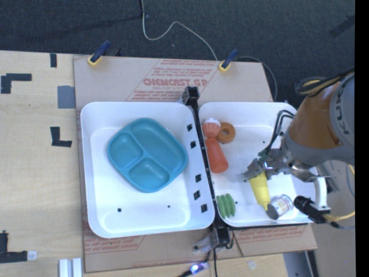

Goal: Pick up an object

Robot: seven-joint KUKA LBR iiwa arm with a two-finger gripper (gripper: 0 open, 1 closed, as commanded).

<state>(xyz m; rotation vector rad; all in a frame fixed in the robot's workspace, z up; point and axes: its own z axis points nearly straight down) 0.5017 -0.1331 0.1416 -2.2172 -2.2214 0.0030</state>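
The gripper [256,172] is down in the right bin [245,111], its fingers closed around the top end of a yellow bottle [261,191]. The bottle lies on the bin floor, touching a small can [280,206] at its lower end.

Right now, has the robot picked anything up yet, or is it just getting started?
Reaching looks done: the hand is down in the right bin, at the top end of the yellow object. The grab itself is under way; whether it has a grip is unclear. Lifting is left: the yellow object lies on the bin floor beside a small can.
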